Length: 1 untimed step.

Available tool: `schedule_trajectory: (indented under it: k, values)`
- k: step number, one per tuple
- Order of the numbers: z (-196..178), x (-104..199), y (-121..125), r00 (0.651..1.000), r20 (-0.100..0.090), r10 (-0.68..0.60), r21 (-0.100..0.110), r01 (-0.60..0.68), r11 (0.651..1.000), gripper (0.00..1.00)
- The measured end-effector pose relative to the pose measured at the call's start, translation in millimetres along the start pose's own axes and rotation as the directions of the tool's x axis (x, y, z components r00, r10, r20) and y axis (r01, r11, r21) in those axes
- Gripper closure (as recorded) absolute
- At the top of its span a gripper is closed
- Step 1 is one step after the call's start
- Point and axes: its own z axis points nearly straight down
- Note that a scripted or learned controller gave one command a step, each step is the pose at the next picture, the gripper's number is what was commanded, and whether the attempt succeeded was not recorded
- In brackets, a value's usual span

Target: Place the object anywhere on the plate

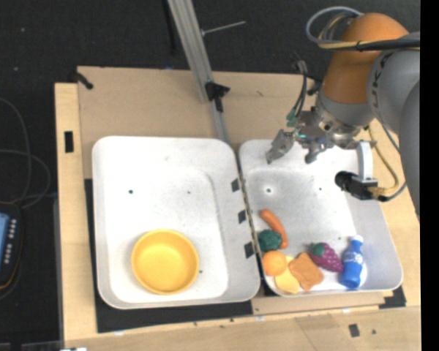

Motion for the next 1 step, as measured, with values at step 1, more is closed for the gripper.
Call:
schedule_trajectory:
  k: [1]
  values:
    - [0.0,0.0,0.0,1.0,0.0,0.0,0.0,0.0,1.0,0.0]
